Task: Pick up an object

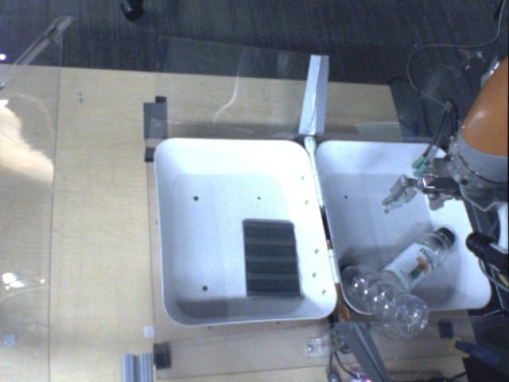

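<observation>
While our gripper hangs empty with fingers spread above the right bin, we should lower squarely over the clear bottle lying near the front corner and close across its body.

Arm cut off at right edge; gripper fingers too small to tell; right bin corner covered.

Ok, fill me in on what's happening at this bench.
A robot arm reaches in from the right, its end effector hovering over the right bin with nothing visibly held. Below it a clear bottle lies on its side, beside a clear plastic bumpy piece at the bin's front edge. A dark ridged block lies in the left bin.
</observation>
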`<state>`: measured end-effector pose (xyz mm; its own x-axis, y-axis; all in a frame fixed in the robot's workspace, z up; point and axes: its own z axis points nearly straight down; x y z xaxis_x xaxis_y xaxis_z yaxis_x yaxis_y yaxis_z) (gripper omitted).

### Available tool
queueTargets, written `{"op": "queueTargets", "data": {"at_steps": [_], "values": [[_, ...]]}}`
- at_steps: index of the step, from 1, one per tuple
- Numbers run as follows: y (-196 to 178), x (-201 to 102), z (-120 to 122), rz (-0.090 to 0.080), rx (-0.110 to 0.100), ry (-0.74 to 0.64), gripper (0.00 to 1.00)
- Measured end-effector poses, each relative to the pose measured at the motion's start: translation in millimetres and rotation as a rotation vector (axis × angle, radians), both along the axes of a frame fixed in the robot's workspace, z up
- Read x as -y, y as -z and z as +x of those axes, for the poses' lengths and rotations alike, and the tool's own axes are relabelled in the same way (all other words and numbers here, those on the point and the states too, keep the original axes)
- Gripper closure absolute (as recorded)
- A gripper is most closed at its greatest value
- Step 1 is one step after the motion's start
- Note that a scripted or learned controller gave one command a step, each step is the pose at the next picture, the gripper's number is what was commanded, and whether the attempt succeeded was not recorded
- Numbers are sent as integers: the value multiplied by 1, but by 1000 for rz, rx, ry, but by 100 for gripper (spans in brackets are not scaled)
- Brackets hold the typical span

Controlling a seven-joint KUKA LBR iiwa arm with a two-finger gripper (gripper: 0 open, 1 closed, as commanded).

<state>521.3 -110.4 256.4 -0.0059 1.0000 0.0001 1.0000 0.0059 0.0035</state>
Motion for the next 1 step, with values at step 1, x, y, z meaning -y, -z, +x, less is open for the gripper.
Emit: {"op": "queueTargets", "data": {"at_steps": [1], "values": [[-11,-1,2,0,6,-3,100]]}}
